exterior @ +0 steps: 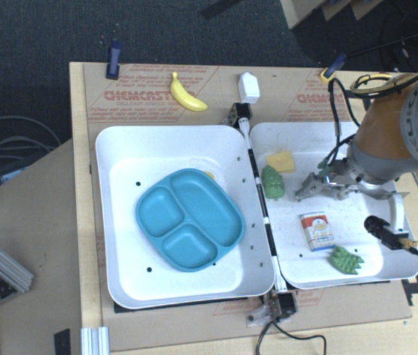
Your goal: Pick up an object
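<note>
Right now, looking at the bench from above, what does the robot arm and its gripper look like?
The arm is a thick, rounded grey body with an orange band above the wrist. Black cables loop along its upper side toward the bench's back edge. The gripper is a small grey metal piece with thin fingers, fixed to a silvery wrist ring.

Even, bright overhead light; the white bins (120,161) glare slightly, shadows are soft, and the whole frame is mildly soft and grainy.

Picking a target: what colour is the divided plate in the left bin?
Blue, seen in the camera view: the divided plate.
</note>
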Motion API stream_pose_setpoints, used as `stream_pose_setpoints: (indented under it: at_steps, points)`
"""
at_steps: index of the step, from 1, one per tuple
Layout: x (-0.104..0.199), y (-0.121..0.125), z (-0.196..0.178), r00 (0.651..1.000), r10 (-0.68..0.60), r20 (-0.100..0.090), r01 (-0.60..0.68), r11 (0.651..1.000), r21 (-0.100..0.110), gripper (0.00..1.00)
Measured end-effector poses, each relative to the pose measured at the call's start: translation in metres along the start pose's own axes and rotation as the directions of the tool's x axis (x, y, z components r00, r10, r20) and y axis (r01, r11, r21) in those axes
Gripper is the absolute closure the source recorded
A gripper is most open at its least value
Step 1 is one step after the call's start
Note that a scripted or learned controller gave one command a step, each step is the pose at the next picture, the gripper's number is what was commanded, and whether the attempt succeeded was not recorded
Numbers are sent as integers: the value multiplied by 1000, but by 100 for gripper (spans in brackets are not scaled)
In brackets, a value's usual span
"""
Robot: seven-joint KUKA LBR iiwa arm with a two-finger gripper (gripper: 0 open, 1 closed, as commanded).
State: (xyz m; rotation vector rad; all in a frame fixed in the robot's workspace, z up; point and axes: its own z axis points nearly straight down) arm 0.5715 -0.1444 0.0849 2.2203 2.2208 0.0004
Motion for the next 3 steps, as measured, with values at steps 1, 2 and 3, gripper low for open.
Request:
stream_pose_setpoints:
  at_steps: [1,2,3]
  points:
    - [19,-43,1,1000,1,-2,-1,1000,3,0]
    - [19,-43,-9,1000,2,0,-2,1000,1,100]
    - [100,-6,-100,1000,-1,-2,1,1000,-1,100]
